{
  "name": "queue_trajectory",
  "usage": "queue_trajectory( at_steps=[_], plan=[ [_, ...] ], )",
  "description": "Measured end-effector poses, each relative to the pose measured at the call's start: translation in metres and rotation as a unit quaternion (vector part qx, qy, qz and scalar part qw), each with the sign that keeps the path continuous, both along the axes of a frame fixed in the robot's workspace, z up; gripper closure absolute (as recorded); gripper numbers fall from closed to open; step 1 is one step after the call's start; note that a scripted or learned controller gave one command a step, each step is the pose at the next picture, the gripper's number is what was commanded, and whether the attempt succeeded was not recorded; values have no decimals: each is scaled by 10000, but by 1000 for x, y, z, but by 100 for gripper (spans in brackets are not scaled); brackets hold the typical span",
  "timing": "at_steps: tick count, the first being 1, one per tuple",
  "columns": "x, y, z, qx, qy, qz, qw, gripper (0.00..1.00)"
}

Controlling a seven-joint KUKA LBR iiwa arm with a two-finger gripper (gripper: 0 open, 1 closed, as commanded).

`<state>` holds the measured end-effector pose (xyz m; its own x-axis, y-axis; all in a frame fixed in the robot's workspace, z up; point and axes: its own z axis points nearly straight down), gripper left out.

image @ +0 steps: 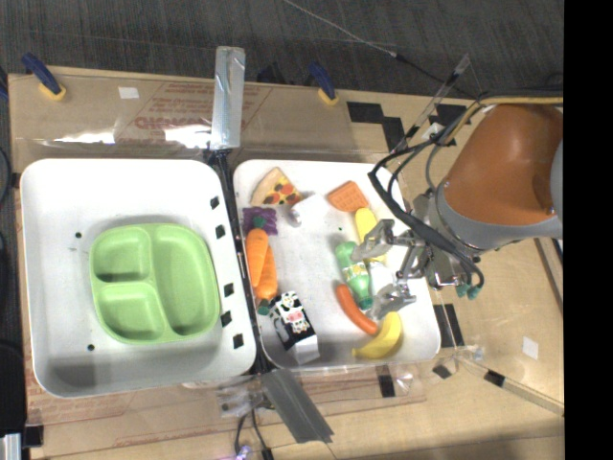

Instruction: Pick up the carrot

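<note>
- The left bin (57,353) holds a pale green divided plate (153,281), smooth plastic with three compartments.
- The right bin (316,175) holds toy food: the carrot (261,264), orange and tapered, lies along the left wall under a purple piece (259,221); near it are a pizza slice (277,189), an orange cracker (349,197), a green bottle (352,268), a small orange chili-like piece (356,310), a banana (383,337) and a cow-print carton (294,321).
- The claw (386,264) hangs over the bin's right side, well apart from the carrot, its metal fingers spread with nothing between them.
- The tabletop (498,333) is light wood, with a cardboard sheet behind the bins.
</note>
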<state>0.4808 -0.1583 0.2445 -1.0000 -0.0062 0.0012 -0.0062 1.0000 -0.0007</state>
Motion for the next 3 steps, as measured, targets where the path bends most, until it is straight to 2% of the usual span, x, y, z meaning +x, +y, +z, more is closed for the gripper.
queue_trajectory(
  at_steps=[1,2,3],
  plan=[
    [1,1,-153,7,-9,1657,9862,0],
    [3,4,-143,9,-16,1707,9853,100],
    [29,34,-47,-3,-29,2804,9599,100]
  ],
)
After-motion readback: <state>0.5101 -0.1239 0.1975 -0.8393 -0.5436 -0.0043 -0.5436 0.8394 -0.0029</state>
